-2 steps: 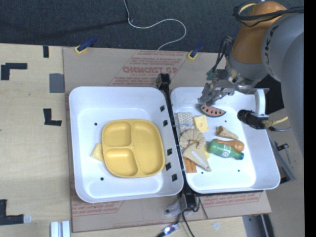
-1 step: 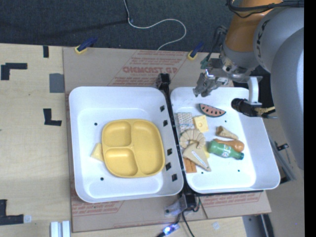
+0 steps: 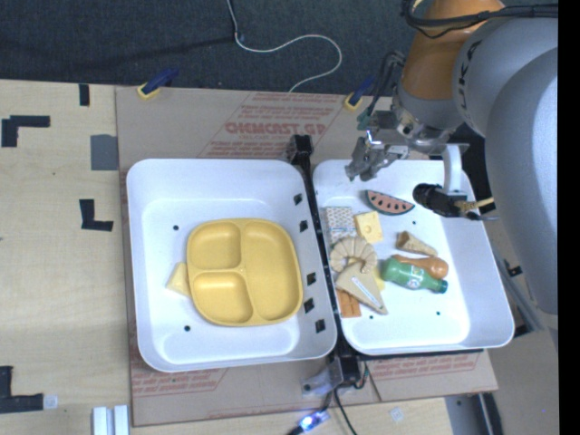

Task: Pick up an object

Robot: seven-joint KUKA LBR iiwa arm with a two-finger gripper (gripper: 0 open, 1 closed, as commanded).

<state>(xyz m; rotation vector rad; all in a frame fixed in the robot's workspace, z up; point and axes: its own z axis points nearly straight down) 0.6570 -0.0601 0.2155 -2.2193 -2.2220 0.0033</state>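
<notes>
My gripper (image 3: 366,167) hangs over the far left corner of the right bin (image 3: 471,324), with nothing visible between its fingers. Just to its right lies a watermelon slice (image 3: 390,202). Below that sit a yellow cheese wedge (image 3: 368,226), a grey patterned piece (image 3: 339,219), a tan croissant-like piece (image 3: 352,256), a sandwich wedge (image 3: 366,289) and an orange stick (image 3: 348,304). A green bottle (image 3: 412,274) lies on its side, with an orange piece (image 3: 433,265) and a small tan cone (image 3: 413,242) beside it.
The left bin (image 3: 154,198) holds a yellow divided plate (image 3: 245,271) with a pale yellow wedge (image 3: 178,280) tucked at its left edge. A black hinge strip (image 3: 308,234) runs between the bins. Cardboard lies under both.
</notes>
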